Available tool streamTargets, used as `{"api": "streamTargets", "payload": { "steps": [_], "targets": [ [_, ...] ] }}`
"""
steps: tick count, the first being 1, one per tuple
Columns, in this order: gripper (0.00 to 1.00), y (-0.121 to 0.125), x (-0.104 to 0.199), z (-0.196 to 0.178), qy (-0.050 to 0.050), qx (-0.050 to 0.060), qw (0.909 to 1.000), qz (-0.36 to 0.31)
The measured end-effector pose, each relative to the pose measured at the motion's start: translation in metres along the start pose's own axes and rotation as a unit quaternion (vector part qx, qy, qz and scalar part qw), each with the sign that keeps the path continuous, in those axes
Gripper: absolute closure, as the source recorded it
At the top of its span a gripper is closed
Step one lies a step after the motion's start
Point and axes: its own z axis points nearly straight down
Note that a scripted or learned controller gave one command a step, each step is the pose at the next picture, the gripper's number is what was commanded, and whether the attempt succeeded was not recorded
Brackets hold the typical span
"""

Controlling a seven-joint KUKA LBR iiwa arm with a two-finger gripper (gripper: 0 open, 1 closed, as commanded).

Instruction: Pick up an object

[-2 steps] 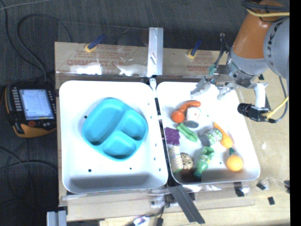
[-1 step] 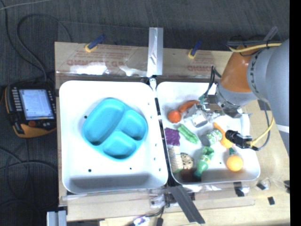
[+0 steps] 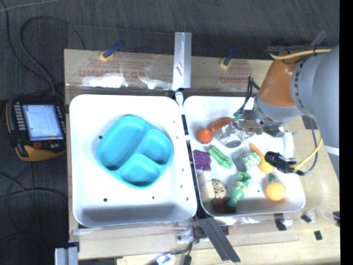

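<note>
From the camera fixed above the bench, two shallow white bins were seen side by side. The left bin was occupied by a turquoise sectioned dish, laid near its middle. The right bin was crowded with small toy foods: an orange tomato-like ball near the upper left, a purple cluster beside the dividing wall, a green pod just right of it, a green bottle-shaped piece lower down, a round biscuit-like piece beside that, a green-and-white lump near the middle, and a yellow-orange ball toward the lower right.

The arm was reached in from the right, its orange band placed above the upper part of the right bin. The gripper was lowered among the objects at the upper middle of that bin, just right of the orange ball and above the green pod. How far the pincer was spread could not be told, as its tips were blurred against grey clutter, and nothing was seen clearly pinched between them.
</note>
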Motion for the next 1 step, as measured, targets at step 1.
{"api": "streamTargets", "payload": {
  "steps": [1],
  "targets": [
    [1.00,0.0083,0.0449,-0.1098,-0.003,-0.003,0.9957,0.093]
  ]
}}
